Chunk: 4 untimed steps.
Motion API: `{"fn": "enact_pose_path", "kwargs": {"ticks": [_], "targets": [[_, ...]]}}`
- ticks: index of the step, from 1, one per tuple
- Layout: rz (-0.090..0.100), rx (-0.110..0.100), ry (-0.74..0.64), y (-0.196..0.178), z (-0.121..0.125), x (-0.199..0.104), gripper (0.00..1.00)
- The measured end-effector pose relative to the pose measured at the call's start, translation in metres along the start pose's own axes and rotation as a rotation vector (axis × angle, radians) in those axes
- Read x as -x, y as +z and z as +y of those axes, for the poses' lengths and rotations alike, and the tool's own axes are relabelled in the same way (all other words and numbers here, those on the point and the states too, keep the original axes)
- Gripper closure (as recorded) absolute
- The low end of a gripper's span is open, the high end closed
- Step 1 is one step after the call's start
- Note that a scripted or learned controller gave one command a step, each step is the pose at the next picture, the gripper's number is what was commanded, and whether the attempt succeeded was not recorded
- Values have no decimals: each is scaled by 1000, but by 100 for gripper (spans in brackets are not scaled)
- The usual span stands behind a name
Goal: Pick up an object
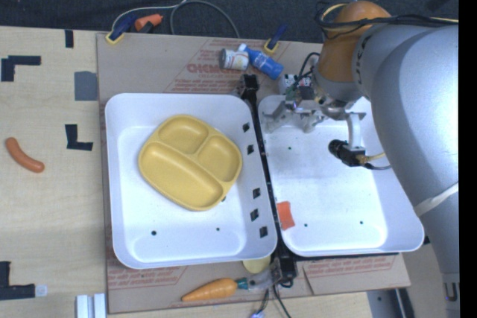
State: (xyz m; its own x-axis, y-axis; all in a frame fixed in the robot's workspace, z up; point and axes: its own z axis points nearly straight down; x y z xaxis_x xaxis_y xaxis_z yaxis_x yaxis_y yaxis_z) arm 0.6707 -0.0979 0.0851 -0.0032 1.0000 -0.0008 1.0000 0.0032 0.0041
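Camera view findings: the gripper (298, 114) was low over the far end of the right bin (373, 234), close to the wall shared with the left bin (123, 160). Its metal parts were jumbled against the white floor, so whether it was spread or closed could not be told, and nothing was seen held in it. A black fitting (344, 151) sat a little to its right and nearer the camera; its nature was unclear.

The likeliest task object in the gripper's own bin was a small orange block (285, 215), lying well toward the camera from the gripper, just beside the dividing wall. A yellow divided plate (190, 160) lay flat in the left bin, well to the gripper's left.

Several items rested on the surface outside the bins, seemingly set aside as spares: a blue and white bottle (252, 59) just beyond the gripper, a carrot (212, 289) far toward the camera, and a sausage (24, 155) far to the left.

Judgement: the pick was not yet made; the gripper's position suited a probe of the bin's far corner rather than the block.
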Motion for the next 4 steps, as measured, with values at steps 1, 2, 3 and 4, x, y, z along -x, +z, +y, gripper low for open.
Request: {"fn": "enact_pose_path", "kwargs": {"ticks": [1,2,3,4], "targets": [[4,0,-4,-106,-72,-83,0],[-2,-4,6,-102,-42,-21,0],[-1,-12,5,-8,-39,14,0],[0,-4,1,0,-1,11,0]]}}
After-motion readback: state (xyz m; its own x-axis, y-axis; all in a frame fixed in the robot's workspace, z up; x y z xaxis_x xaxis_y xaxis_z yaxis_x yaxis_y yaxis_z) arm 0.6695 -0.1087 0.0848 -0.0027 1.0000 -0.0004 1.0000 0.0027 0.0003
